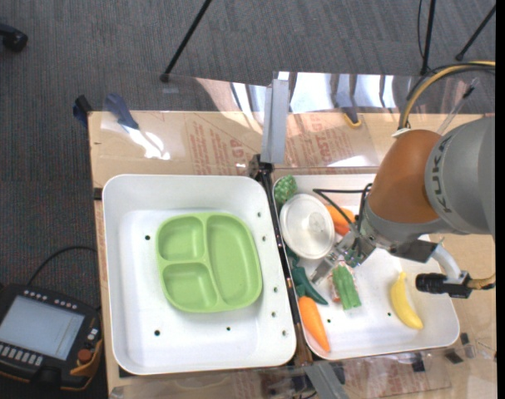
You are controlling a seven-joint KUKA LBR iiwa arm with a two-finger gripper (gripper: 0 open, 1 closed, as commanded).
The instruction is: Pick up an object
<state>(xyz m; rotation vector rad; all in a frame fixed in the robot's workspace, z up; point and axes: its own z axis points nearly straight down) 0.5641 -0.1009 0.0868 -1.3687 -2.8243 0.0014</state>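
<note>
My gripper (335, 264) hangs low in the right bin (435, 327), pointing down and to the left, with its fingers apart and nothing visibly held between them. It sits just right of a white upturned bowl (307, 225) and just above a green ridged vegetable (346, 288). A dark green piece (307, 285) lies under the left fingertip. An orange carrot (313, 322) lies at the bin's front left, and a yellow banana (404, 300) to the right. A broccoli piece (284, 187) and another orange piece (341, 219) sit by the bowl.
The left bin (127, 331) holds a light green divided plate (208, 261). The divider between the two bins (279, 248) runs just left of the bowl. A black cable (339, 199) loops over the right bin's back. The arm's orange band (410, 185) looms over the bin's right half.
</note>
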